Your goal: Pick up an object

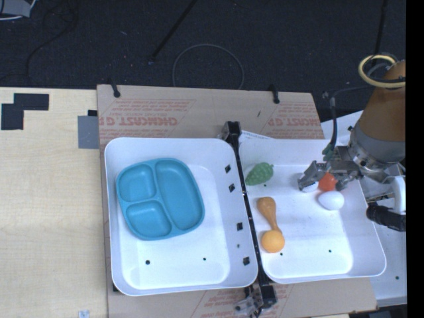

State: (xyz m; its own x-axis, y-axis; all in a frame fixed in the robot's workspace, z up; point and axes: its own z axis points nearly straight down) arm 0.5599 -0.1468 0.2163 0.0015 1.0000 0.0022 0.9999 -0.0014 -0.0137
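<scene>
arm (386,121): orange band | grey metal wrist | black cables | yellow looped cable

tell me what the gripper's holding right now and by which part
It cannot be told. The gripper sits right at a small red object beside the white egg.

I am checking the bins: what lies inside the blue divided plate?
The blue divided plate in the left bin shows three bare compartments. Whatever lies under it is covered.
</scene>
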